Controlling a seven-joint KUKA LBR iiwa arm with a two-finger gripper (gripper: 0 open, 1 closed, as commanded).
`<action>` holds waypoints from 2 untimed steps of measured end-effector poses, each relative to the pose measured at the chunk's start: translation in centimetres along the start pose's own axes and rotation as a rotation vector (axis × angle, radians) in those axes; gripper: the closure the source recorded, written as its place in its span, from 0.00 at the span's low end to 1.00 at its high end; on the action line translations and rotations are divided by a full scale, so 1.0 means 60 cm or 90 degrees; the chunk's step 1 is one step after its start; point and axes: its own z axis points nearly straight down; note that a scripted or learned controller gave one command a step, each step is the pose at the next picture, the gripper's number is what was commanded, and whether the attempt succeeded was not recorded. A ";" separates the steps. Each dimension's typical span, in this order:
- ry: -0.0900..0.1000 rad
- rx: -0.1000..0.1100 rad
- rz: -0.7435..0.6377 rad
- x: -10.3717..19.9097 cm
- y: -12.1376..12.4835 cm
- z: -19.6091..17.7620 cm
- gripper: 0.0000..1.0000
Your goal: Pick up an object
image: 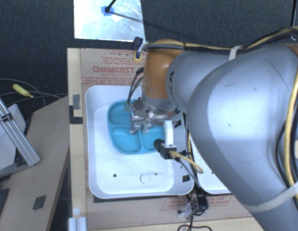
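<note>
A blue divided plate (121, 129) lies in the left white bin (103, 174), toward its far half. My gripper (137, 125) hangs straight down over the plate's right part, with its tip at or just above the blue surface. The wrist hides the fingers and the plate's right edge. The grey arm with its orange band (158, 69) comes in from the right and covers most of the right bin (213, 184).
A black connector with a yellow cable (180, 158) hangs off the wrist over the bin's right wall. Cardboard (108, 69) lies under the bins. An aluminium frame (14, 134) stands at the left beyond the bench.
</note>
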 end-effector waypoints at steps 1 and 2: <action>0.007 -0.012 0.004 -0.037 0.001 0.011 1.00; -0.008 -0.058 0.007 -0.014 -0.097 -0.243 1.00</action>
